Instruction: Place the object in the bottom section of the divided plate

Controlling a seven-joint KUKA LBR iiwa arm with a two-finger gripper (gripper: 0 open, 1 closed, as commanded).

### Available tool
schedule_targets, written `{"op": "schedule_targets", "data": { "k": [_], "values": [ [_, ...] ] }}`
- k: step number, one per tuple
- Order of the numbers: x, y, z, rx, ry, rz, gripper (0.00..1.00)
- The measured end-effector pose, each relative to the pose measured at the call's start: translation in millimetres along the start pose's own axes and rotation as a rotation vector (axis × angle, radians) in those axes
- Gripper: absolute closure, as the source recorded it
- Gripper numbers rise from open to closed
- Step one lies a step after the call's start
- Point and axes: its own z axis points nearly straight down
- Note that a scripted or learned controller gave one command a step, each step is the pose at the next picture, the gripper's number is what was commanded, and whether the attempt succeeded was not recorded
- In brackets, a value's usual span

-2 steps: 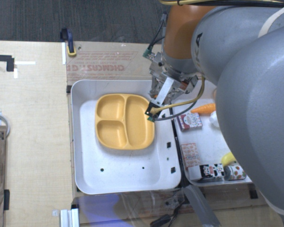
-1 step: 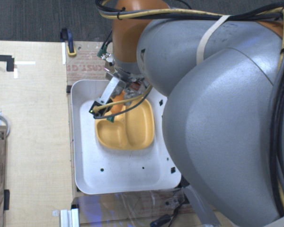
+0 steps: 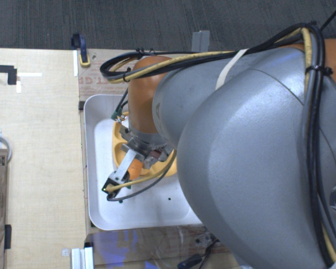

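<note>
I cannot tell my gripper's [image 3: 140,157] width, and I should centre low over the plate's [image 3: 118,144] near section by the object [image 3: 135,169].

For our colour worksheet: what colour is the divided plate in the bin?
Yellow; the divided plate shows best in the camera view.

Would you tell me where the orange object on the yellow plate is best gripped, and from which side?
Likely from above, across its middle: the orange object lies low on the yellow plate inside the walled white bin, so a side approach looks blocked. The arm hides much of its shape.
</note>
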Motion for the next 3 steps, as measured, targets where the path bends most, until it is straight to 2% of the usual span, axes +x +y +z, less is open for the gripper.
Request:
{"op": "schedule_targets", "data": {
  "k": [1,2,3],
  "values": [
    [-19,-26,39,-0.011,0.021,0.073,1.00],
    [-35,-48,-41,-0.002,0.002,0.115,1.00],
    [-37,-49,34,0.000,0.002,0.327,1.00]
  ]
}}
